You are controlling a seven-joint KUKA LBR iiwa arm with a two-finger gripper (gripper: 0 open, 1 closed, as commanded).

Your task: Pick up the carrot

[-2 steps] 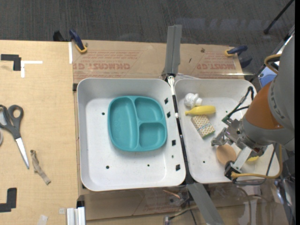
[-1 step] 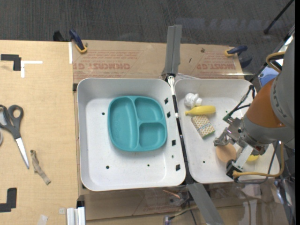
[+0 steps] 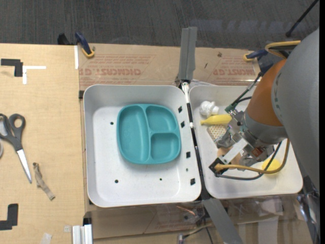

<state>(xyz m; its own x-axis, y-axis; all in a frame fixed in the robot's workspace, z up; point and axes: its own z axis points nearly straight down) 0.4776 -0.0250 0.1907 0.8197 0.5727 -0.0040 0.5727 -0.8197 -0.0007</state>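
Note:
My gripper (image 3: 229, 149) is low inside the right bin (image 3: 284, 187), under the grey arm and its orange band (image 3: 264, 103). A small orange-brown piece (image 3: 224, 141), possibly the carrot, shows at the gripper's left edge, mostly covered by the wrist. I cannot tell whether it is held or only lies beside the gripper.
Left of the gripper in the right bin lie a yellow banana-like item (image 3: 216, 119), a white lump (image 3: 207, 107) and a tan waffle-patterned piece (image 3: 218, 131). Another yellow item (image 3: 274, 164) peeks out under the arm. A teal divided plate (image 3: 149, 133) sits in the left bin (image 3: 101, 187). Scissors (image 3: 17, 141) lie on the bench at the far left.

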